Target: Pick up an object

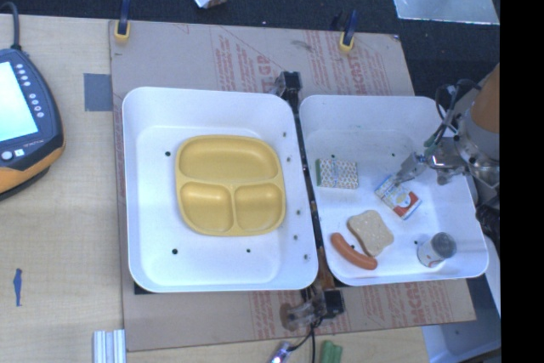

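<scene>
Camera view: my gripper [406, 175] hovers in the right bin [387, 108], tips just above the small red-and-white packet [399, 198]. Whether my tool is clenched or released, I cannot tell. Packet lies flat, near the bin's right wall. Toast slice [371, 232] and sausage [353, 252] lie nearer the bin's front edge. Judgement: descend straight, straddle the packet's narrow side, close only once both tips flank it.

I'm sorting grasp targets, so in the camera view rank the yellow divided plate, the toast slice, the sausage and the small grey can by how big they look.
Largest to smallest:
1. yellow divided plate
2. toast slice
3. sausage, about as long as the toast but much thinner
4. small grey can, close to the sausage in area, so that order is unsure
</scene>
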`<state>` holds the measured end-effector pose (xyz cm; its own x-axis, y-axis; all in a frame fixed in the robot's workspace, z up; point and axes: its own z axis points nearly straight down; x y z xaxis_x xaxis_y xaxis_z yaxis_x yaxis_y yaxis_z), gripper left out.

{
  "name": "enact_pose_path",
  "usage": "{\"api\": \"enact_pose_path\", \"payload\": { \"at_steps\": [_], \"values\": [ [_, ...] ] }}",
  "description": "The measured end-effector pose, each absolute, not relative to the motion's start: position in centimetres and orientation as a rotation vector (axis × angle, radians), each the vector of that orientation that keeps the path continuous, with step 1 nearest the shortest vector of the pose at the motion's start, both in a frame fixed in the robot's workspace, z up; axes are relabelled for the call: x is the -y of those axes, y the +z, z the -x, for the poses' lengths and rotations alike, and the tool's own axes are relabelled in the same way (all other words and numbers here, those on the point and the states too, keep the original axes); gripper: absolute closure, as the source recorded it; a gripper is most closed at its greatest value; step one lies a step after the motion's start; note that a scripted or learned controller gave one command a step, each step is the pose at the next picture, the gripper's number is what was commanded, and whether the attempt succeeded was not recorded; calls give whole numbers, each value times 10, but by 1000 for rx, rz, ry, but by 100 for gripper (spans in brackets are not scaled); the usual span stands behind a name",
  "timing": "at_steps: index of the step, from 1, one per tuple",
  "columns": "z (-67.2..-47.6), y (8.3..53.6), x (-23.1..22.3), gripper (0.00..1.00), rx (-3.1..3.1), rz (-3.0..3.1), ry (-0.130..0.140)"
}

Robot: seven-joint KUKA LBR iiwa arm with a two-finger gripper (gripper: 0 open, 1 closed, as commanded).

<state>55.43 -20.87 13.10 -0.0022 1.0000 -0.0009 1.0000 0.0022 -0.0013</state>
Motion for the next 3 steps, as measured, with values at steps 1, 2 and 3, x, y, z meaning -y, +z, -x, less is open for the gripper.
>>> {"api": "enact_pose_path", "payload": {
  "at_steps": [1, 2, 3],
  "values": [
    [-514, 96, 158, 0, 2232, 2219, 1],
    [-581, 110, 200, 0, 2225, 2217, 1],
    [-657, 107, 187, 0, 2224, 2217, 0]
  ]
}}
